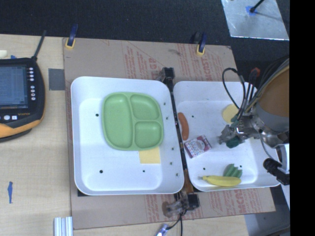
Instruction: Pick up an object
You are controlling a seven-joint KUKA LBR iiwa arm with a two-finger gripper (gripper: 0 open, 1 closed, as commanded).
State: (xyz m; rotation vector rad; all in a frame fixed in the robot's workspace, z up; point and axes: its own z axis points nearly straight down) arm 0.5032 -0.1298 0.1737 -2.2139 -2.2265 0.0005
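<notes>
Roughly, by label:
Hand (231, 137): low in the right bin (211, 95), over bare floor; whether its fingers are spread or closed I cannot tell.
Packet (197, 146): nearest thing, just to the hand's side; probably light and crinkly, best pinched across its short sides.
Banana (222, 181): by the front wall, beside a green piece (232, 170); likely light and smooth (may roll), so grip mid-body.
Sausage (184, 125): along the dividing wall, awkward to reach.
Green plate (132, 120): left bin (88, 176), well apart.
</notes>
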